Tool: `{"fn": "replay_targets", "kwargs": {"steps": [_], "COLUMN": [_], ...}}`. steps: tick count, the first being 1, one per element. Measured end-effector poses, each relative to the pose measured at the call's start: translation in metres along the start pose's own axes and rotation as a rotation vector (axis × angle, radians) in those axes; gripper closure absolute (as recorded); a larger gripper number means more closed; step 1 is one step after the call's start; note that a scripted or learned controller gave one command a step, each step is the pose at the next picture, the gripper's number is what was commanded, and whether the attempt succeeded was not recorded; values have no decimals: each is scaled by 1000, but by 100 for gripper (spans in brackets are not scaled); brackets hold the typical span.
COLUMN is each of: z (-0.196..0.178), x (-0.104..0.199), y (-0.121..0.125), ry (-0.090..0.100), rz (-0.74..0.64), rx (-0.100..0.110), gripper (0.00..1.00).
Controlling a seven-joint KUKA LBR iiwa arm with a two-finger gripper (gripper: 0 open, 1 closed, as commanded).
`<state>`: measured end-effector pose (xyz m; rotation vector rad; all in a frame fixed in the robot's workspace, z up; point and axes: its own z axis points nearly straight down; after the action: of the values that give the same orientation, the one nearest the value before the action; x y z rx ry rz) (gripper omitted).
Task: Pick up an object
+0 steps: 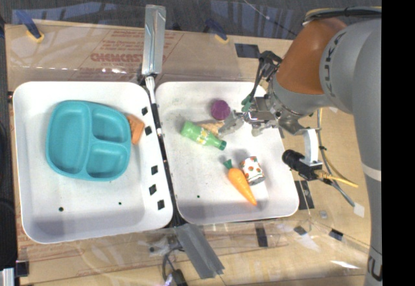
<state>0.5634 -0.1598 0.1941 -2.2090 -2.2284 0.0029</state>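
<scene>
on the worktop [78, 45] the left bin [39, 213] carries a teal divided plate [87, 140], with a small orange piece [137, 128] wedged between the plate's right side and the bin wall. past the divider, the right bin [194, 207] holds the likely picks: a green bottle [202, 135] lying on its side near the middle, a purple ball-like thing [220, 109] just above and to its right, then an orange carrot with a green top [240, 184] lying slanted near the front, with a small printed can [253, 170] touching or just beside it.

the end effector [249, 116] hovers at the right bin's upper right, just beside the purple thing and near the bottle's cap end; i cannot tell from here how its grasping parts are set, and nothing is seen held.

the step in hand looks like lining up for a descent. the bottle or the purple thing is nearest. for the bottle, close across its narrow width, not along its length, and come straight down so it doesn't roll. the carrot and can sit too close together for a clean grab.
</scene>
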Motion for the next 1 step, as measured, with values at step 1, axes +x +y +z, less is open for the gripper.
{"fn": "replay_targets", "kwargs": {"steps": [1], "z": [88], "x": [-51], "y": [-26], "ry": [0], "rz": [4], "rx": [7], "gripper": [0]}}
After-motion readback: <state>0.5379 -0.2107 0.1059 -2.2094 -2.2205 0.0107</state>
